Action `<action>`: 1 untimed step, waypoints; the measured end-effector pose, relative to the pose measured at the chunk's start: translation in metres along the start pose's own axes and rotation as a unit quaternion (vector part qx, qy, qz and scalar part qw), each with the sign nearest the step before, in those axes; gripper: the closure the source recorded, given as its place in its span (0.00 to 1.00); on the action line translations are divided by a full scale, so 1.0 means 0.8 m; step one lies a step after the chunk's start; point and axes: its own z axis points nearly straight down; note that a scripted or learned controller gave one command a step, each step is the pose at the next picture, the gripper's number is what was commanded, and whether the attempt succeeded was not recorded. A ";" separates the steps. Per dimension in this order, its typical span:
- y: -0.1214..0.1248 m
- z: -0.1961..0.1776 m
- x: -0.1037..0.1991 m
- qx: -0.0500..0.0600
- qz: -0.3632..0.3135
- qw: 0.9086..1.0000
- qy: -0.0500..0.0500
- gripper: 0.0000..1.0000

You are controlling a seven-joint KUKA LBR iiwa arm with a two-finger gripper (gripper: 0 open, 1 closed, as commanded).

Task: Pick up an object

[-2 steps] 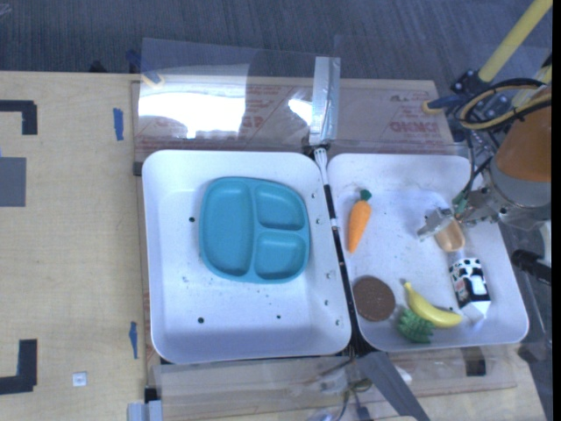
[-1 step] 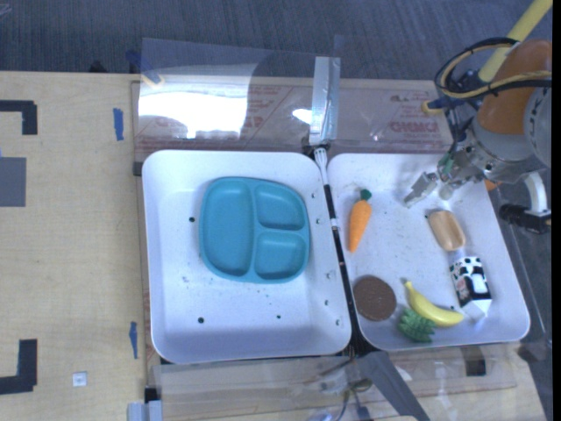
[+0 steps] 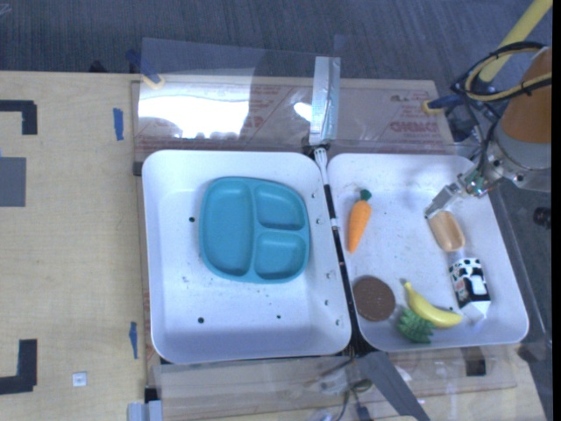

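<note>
Near the right bin's [image 3: 513, 310] far edge the gripper [image 3: 443, 202] is seen, its state untellable; just below, a tan bread-like piece [image 3: 447, 231] lies, judged light, slightly soft, best taken across its narrow width

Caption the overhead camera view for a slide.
Gripper poised over the right bin above a tan bread piece; blue divided plate in left bin.
</note>
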 end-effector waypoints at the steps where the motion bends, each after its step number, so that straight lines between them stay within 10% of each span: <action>1: 0.038 0.042 0.012 0.002 0.037 0.999 0.003 0.00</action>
